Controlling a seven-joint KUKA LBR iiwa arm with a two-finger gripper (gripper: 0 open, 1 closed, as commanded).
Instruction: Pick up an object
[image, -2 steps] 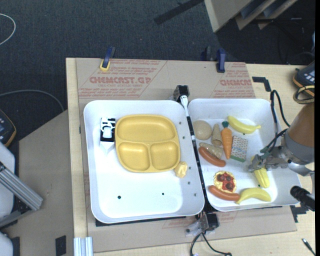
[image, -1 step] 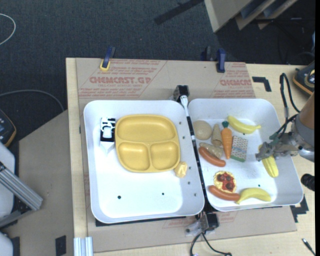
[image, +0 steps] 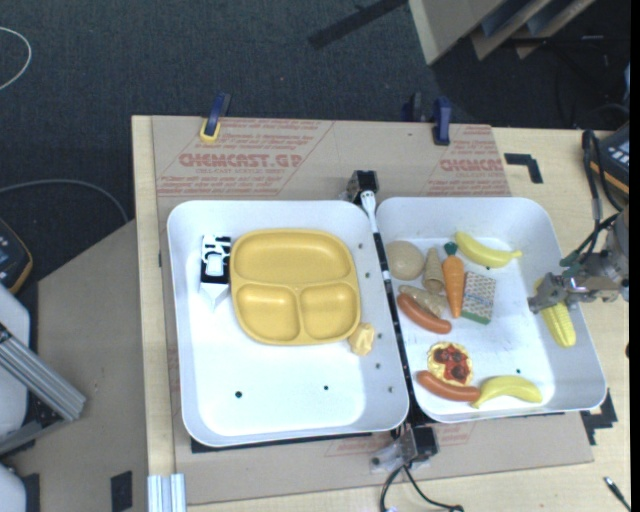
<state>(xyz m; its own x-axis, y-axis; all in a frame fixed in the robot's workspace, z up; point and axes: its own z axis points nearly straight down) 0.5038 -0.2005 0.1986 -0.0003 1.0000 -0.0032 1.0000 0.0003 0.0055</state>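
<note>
Toy food lies in the right shallow white bin (image: 520, 215): two yellow plastic bananas (image: 486, 250) (image: 511, 391), an orange plastic carrot (image: 454, 284), two red toy sausages (image: 423, 310) (image: 447, 386), a small round toy pizza (image: 450, 361), a tan potato shape (image: 405, 260) and a yellow toy corn cob (image: 560, 324). The corn cob sits by the bin's right wall. The grey two-finger gripper (image: 556, 293) is right above the corn, touching or almost touching it. I cannot tell how its fingers stand. The left shallow white bin (image: 290, 400) holds a yellow plastic tray with three parts (image: 295, 285).
</note>
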